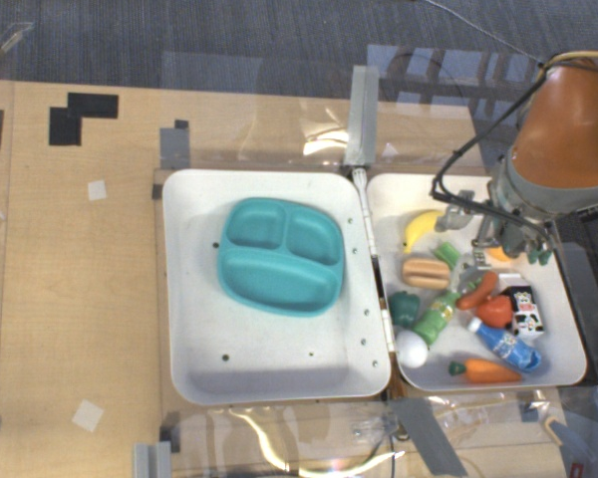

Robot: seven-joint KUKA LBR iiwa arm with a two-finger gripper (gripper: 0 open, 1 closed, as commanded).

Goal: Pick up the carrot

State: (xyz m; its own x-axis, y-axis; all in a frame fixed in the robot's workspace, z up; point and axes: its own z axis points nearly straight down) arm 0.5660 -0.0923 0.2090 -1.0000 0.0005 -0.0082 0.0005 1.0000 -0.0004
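While the arm (568,137) is hanging over the right bin (576,352), I am seeing that the task is not done yet. The carrot (486,370) is lying flat near the front edge of this bin, with its green end pointing to the left, and nothing is touching it. The gripper (503,239) is standing well apart from it, toward the back of the bin, above the crowded toys. I cannot tell from this view if the fingers are released or clenched, because the dark parts under the wrist are too small and mixed with the cables.

Around the carrot I am noticing a blue bottle (508,347) just beside it, a white egg (413,350) to its left, and further back a hot dog (426,273) and a banana (422,229). The left bin (194,366) is carrying a teal divided plate (279,255).

So I am judging that almost the whole work is left: the gripper must come forward over the carrot, go down, close on it and lift it. The blue bottle so near could be disturbing the grasp.
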